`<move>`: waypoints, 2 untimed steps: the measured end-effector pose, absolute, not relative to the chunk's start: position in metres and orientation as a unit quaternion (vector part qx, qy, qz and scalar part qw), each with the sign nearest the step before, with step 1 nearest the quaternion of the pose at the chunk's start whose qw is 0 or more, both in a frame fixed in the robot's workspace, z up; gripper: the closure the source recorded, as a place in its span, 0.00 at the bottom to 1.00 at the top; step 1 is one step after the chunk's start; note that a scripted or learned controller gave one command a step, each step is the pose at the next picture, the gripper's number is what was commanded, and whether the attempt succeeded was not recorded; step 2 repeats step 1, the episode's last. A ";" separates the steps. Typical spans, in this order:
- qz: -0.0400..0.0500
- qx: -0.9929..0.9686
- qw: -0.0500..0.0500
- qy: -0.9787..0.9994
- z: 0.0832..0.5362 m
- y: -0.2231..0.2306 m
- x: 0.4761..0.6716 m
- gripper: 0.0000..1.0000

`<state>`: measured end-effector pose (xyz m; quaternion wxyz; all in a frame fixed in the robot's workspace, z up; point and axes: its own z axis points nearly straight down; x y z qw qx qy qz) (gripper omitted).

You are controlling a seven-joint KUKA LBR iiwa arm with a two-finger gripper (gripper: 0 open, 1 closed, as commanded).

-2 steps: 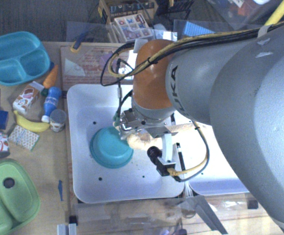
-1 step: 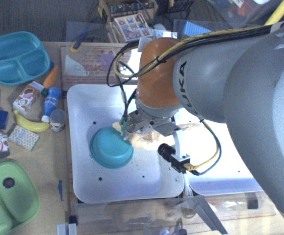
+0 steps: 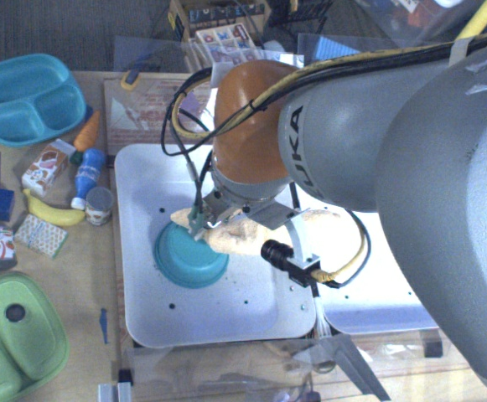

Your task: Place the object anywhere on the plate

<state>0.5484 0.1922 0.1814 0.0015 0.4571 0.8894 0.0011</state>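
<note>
A round teal-blue plate (image 3: 189,260) lies in the left white bin (image 3: 142,312), left of its middle. A pale tan, lumpy object (image 3: 233,235) rests at the plate's upper right rim, partly over it and stretching right. My gripper (image 3: 200,219) hangs straight down from the orange wrist band (image 3: 251,124), right at the object's left end, just above the plate's far edge. The arm's bulk hides much of the bin behind it. Whether the object is between the jaws is hidden from this angle.
The right white bin (image 3: 377,304) lies under the arm, with a pale lump (image 3: 323,219) near its left wall. Left of the bins lie a banana (image 3: 54,213), a blue bottle (image 3: 85,177), a small can (image 3: 99,205), a blue divided tray (image 3: 29,100) and a green tray (image 3: 12,333).
</note>
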 end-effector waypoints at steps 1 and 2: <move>0.001 0.457 0.001 0.889 0.182 0.192 0.549 0.00; 0.001 0.457 0.001 0.889 0.182 0.192 0.549 0.00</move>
